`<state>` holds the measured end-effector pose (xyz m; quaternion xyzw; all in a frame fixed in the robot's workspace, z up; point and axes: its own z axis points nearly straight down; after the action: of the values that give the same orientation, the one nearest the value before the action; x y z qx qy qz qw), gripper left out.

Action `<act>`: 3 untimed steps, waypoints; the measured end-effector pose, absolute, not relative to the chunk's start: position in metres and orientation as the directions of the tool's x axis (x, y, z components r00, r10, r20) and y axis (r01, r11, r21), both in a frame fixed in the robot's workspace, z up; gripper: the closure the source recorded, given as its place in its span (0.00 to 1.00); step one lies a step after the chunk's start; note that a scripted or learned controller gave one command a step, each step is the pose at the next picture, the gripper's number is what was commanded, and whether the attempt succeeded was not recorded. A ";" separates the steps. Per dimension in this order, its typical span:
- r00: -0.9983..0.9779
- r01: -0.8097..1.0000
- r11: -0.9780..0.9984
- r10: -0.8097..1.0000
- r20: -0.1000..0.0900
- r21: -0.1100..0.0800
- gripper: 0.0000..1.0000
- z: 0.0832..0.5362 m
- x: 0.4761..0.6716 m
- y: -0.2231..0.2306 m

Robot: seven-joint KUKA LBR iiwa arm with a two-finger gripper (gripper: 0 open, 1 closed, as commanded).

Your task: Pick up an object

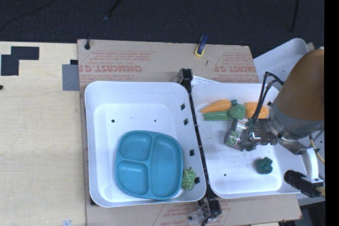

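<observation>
From my seat I had the tool (239,137) low inside the right bin (222,177), just below the cluster of toy vegetables along that bin's far side; whether it was wide or narrow I could not tell, since the wrist and the clutter of metal hid the gap, and nothing showed as clearly held. The nearest candidates were an orange carrot (217,106) lying flat with a green piece (225,115) touching it, and a second orange piece (256,110) partly covered by the arm (299,95). A small dark green object (265,165) sat alone nearer the front of the same bin, well apart from the rest. In the left bin (106,103) lay a blue divided plate (149,164) with a yellow-green bunch (188,179) touching its rim by the bin wall. I judged the carrot group the likeliest target, but the pieces touched one another, so a careless close risked pinching two at once or nudging them aside. To do it well I reckoned the tool should centre over one piece, straddle its narrow width rather than its length, go down until the tips flanked it near the bin floor, and lift straight. The lone dark green object looked the cleaner pick, having free room all round.
</observation>
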<state>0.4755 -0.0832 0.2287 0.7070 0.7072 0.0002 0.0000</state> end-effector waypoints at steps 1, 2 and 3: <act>-0.004 1.000 0.004 1.000 0.001 0.000 1.00 0.221 0.527 -0.051; -0.002 1.000 0.002 1.000 0.001 0.000 1.00 0.230 0.566 -0.028; -0.002 1.000 0.002 1.000 0.001 0.000 1.00 0.217 0.609 0.002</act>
<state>0.6090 0.0017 0.2172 0.7063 0.7080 0.0002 -0.0005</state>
